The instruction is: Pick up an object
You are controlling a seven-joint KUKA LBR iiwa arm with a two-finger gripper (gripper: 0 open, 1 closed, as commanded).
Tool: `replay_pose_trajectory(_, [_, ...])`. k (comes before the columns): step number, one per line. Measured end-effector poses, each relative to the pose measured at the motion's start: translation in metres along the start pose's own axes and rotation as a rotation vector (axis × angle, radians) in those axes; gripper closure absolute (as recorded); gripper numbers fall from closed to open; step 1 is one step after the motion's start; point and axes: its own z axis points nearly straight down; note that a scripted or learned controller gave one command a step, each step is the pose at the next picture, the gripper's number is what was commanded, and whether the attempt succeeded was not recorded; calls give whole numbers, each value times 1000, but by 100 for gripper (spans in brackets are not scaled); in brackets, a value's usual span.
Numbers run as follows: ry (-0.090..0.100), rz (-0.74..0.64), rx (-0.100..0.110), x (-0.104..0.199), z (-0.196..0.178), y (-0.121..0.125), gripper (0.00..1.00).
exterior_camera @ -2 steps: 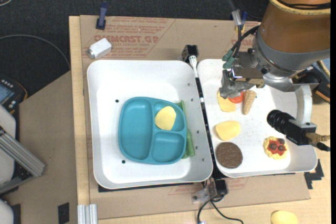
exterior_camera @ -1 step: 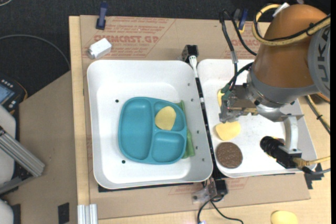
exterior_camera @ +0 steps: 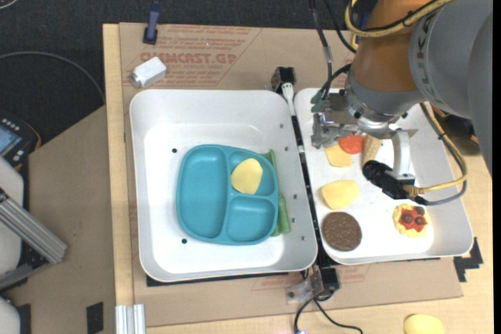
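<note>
Red tomato slice lies in the right bin, directly under the gripper; whether the gripper is clenched or released, I cannot tell. 2 yellow pieces and a brown disc lie just below it.

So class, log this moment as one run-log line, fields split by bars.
arm: over right bin | claw: low above red piece | grip: unclear | left bin: blue tray holding yellow piece | pick: unconfirmed

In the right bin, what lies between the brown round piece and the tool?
A pale yellow piece lies just above the brown round piece, with another yellow piece under the tool, per the camera view.
</note>
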Motion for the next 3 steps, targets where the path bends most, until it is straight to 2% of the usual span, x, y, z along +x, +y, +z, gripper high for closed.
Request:
replay_pose_trajectory(1, [6,-10,-5,90,-80,-56,100])
replay_pose_trajectory(2, [9,-10,-12,135,-187,-94,100])
replay_pose_trajectory(3, [2,-3,-3,131,-190,-92,100])
